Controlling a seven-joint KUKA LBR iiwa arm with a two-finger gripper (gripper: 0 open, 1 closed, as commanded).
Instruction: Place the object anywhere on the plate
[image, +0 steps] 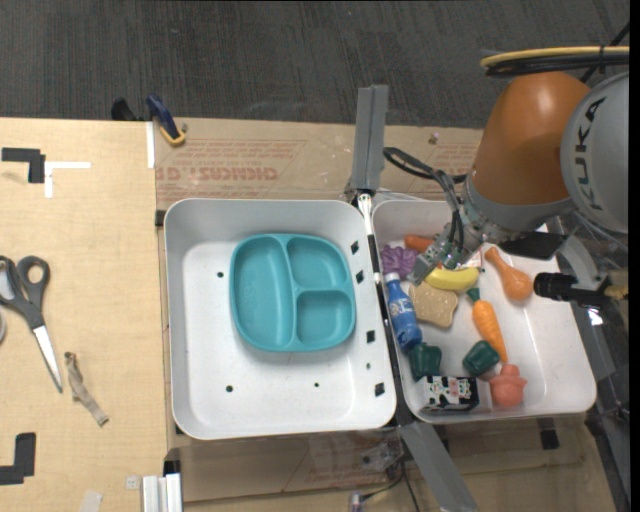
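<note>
camera view | gripper (447, 262) hung low in right bin (560, 400), just above banana (452, 278); finger state could not be told | plate (293, 290) sat in left bin (190, 380) | advice: centre on banana, confirm hold before lifting.

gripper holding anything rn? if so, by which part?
Cannot tell. The gripper sits low over the yellow toy banana in the right white bin, but its tips are hidden, so no grasp is visible.
</note>
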